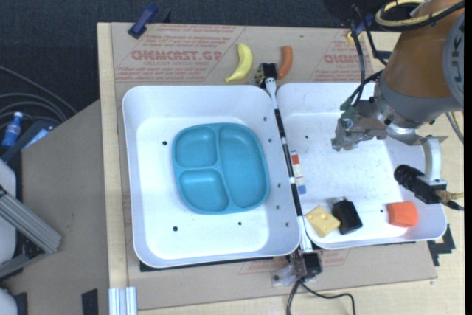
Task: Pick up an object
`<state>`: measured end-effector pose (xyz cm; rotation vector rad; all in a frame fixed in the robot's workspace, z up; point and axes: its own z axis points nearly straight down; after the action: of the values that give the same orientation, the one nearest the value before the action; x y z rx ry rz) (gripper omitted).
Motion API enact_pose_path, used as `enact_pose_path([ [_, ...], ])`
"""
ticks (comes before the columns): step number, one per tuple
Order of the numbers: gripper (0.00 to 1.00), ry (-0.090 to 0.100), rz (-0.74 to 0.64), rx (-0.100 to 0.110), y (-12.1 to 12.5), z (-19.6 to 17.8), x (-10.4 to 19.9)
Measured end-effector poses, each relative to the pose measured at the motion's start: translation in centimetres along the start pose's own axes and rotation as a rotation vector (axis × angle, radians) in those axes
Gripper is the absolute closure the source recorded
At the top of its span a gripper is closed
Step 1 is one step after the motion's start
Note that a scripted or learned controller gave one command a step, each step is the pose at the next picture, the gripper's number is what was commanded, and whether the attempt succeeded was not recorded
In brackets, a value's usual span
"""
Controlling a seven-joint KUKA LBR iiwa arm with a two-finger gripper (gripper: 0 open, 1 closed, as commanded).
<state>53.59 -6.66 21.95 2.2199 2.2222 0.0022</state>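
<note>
In the right bin (324, 103), three small things lie along the front edge. They are a yellow wedge with holes (321, 220), a black block (346, 216) touching it, and an orange block (403, 214) further right. My gripper (348, 138) hangs over the bin's middle, behind those things and apart from them. Nothing shows between its tips. The left bin (147, 114) holds a blue divided plate (220, 167).
Behind the bins, a yellow banana (240, 63) and an orange sausage-shaped toy (285, 60) lie on the board. A blue clip (142, 21) sits at the board's back left corner. The arm's grey and orange body (424, 63) covers the right bin's back right.
</note>
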Motion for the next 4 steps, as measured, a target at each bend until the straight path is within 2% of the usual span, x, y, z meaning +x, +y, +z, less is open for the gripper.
enact_pose_path([
  [1,1.0,-0.001,0.0,0.0,-1.0,-3.8,0.4],
  [2,1.0,-0.001,0.0,0.0,4.3,-3.5,2.1],
  [3,1.0,-0.002,0.0,0.0,7.8,-2.7,3.8],
  [4,1.0,-0.002,0.0,0.0,12.9,-1.4,5.5],
])
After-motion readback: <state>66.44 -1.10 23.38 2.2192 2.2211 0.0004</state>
